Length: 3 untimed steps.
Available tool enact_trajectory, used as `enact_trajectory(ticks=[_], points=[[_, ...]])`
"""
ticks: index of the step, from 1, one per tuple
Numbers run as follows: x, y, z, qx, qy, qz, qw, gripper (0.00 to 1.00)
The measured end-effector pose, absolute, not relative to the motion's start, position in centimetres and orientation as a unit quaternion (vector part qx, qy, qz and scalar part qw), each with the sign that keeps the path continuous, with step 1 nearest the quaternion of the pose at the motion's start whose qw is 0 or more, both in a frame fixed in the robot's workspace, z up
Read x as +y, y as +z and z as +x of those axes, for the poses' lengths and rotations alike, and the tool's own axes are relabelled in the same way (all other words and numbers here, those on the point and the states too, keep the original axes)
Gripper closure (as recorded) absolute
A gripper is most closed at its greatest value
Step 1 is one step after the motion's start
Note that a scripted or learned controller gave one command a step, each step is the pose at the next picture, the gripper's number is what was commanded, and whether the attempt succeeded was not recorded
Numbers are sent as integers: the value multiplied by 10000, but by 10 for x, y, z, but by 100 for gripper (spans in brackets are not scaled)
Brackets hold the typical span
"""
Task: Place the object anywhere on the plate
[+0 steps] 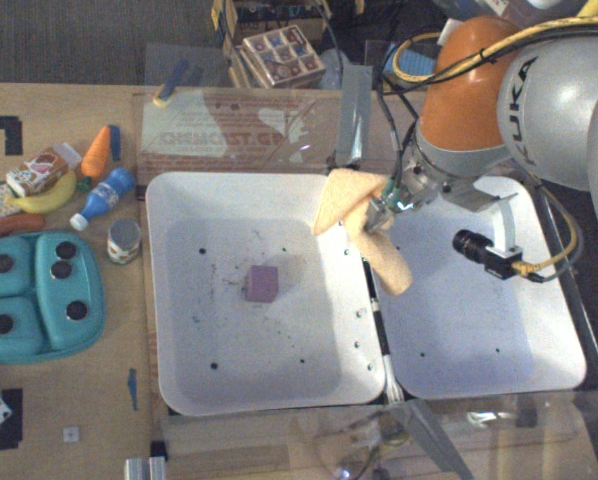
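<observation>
A tan, floppy piece (387, 261) hangs over the wall between the two bins. One lobe lies near the left bin's back right corner and the other droops into the right bin. My gripper (382, 214) is shut on its middle, with the dark fingertips pinching the tan material. A small purple block (262, 283) lies flat in the middle of the left bin (179, 348). A teal sectioned plate (41, 320) sits on the bench left of the bins, far from the gripper.
Left of the bins lie a small can (124, 240), a blue bottle (103, 198), a carrot (98, 150) and a banana (41, 200). A black cylinder with a yellow cable (487, 251) juts from the arm over the right bin (509, 358). Boxes stand behind the bins.
</observation>
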<state>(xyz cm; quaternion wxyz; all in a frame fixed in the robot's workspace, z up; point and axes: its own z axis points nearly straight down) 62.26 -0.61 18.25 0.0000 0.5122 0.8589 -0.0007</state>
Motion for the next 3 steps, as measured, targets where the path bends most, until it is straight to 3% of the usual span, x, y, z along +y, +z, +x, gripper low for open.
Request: enact_trajectory(ticks=[1,2,3], points=[[-56,369,669,8881,-7,4597,3,100],[-92,316,668,9194,-8,3933,-8,100],[-134,99,641,9314,9,3640,40,100]])
